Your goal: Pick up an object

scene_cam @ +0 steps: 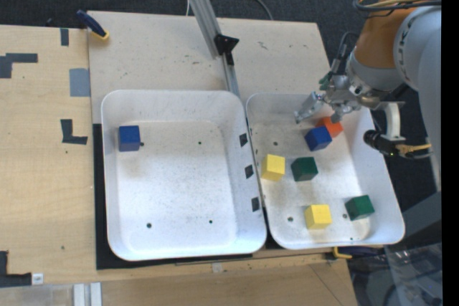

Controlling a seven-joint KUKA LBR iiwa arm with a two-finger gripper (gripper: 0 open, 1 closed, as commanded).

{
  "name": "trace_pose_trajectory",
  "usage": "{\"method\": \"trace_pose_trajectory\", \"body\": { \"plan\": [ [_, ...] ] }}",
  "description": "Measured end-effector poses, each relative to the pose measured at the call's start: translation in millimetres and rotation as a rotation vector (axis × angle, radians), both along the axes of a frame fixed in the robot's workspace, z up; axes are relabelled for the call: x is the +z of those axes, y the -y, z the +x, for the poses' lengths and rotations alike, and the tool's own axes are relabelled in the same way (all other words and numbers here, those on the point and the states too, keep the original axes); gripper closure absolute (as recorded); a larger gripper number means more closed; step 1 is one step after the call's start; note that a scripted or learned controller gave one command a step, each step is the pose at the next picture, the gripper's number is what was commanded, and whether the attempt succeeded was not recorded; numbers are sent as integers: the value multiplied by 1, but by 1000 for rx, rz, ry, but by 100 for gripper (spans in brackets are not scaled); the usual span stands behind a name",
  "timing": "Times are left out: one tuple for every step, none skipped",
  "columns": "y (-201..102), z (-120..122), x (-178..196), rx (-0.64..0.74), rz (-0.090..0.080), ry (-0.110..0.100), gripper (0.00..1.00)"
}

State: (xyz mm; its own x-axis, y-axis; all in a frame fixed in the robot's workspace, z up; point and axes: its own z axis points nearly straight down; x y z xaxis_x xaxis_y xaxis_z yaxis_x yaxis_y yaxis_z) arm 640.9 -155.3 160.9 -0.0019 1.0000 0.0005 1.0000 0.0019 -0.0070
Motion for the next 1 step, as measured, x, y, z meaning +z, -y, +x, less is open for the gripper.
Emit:
{"method": "trace_pose_trajectory", "body": {
  "plan": [
    [-3,7,-42,1,-4,21,0]
  ]
}}
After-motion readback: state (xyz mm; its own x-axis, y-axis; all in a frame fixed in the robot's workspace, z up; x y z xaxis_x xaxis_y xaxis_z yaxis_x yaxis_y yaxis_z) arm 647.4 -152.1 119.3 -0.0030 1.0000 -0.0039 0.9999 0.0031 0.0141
